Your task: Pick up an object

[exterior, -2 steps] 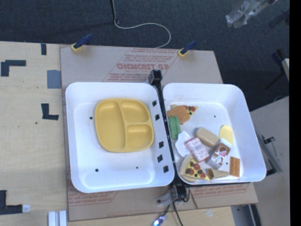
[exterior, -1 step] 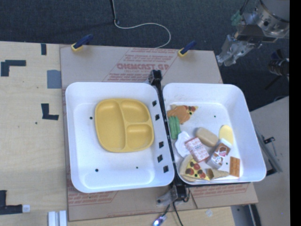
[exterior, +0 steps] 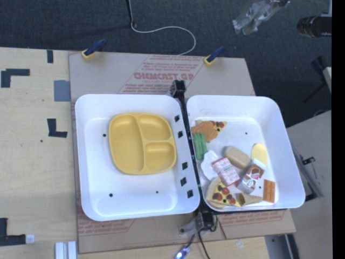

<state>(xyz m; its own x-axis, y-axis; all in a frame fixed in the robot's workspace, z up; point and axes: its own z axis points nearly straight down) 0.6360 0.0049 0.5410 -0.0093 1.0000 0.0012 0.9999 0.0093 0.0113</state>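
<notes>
**Approach Phase: Selecting a Pick Target**

Dark carpet surrounds a wooden bench on which a cardboard sheet (exterior: 161, 77) carries two shallow white bins side by side. Left bin (exterior: 91, 198) holds a yellow divided plate (exterior: 143, 143). Right bin (exterior: 283, 139) holds the candidate objects, clustered toward its lower middle: a pizza slice (exterior: 222, 193) near the front wall, a tan bread-like block (exterior: 237, 157), a pale yellow piece (exterior: 260, 154), a green item (exterior: 199, 144) beside the divider, a small can-like object (exterior: 250, 178), and a red-and-white packet (exterior: 225, 170).

The gripper (exterior: 249, 19) hangs high at the upper right, well apart from both bins and above the carpet. Jaw state cannot be determined (the end of the tool is blurred).

Recommended procedure, as judged from this layout:

1. Choose an object with free space on two opposite sides. The tan block and the pale yellow piece appear least crowded.
2. Align the fingers across the object's narrow axis.
3. Descend vertically, avoiding neighbouring items and the bin wall.
4. Verify the grasp before lifting; flat items such as the pizza slice will likely slip.
</notes>
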